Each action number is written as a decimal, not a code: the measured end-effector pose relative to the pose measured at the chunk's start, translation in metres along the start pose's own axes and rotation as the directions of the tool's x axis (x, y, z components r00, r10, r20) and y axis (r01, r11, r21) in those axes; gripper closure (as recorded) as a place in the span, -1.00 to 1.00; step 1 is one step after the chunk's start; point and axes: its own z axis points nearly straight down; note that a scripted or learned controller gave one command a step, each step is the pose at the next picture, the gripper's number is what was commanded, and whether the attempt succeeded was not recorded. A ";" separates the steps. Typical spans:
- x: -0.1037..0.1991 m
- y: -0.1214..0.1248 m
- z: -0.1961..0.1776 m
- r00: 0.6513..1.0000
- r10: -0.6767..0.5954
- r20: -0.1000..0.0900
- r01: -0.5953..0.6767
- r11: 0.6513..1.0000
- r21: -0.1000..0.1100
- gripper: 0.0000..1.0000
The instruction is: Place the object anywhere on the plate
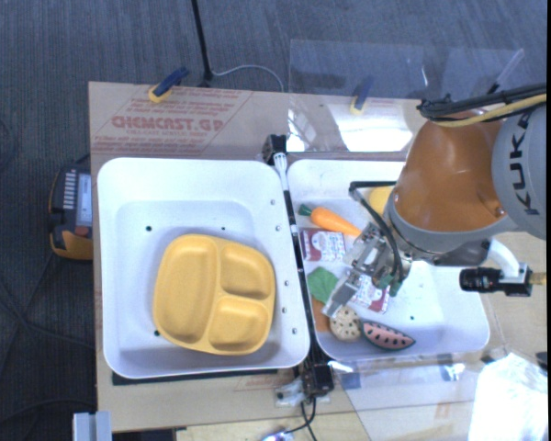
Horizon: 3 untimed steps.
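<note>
A yellow plate [216, 292] with three compartments lies in the left white bin [133, 200]. My gripper [356, 278] hangs low over the middle of the right bin [450, 324], well away from the plate. Under and around it lie a red packet [325, 244], a green piece [321, 284] and a speckled cookie [345, 322]. An orange carrot [335, 220] sits just behind them and a watermelon slice [387, 335] lies near the front. The wrist hides whatever is directly beneath it.
A yellow item [380, 197] peeks out from behind the arm at the back of the right bin. The raised rim between the two bins [294, 265] runs just left of the gripper. A black stand pole [198, 26] rises behind the left bin.
</note>
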 end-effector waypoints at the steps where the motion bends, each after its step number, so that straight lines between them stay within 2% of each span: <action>1: 0.010 0.020 -0.095 0.944 -0.329 0.011 0.329 0.944 -0.003 -1.00; 2: 0.016 0.027 -0.110 0.765 -0.644 0.011 0.644 0.765 0.000 -1.00; 3: 0.002 0.016 0.022 0.809 -0.587 -0.008 0.587 0.809 -0.002 -1.00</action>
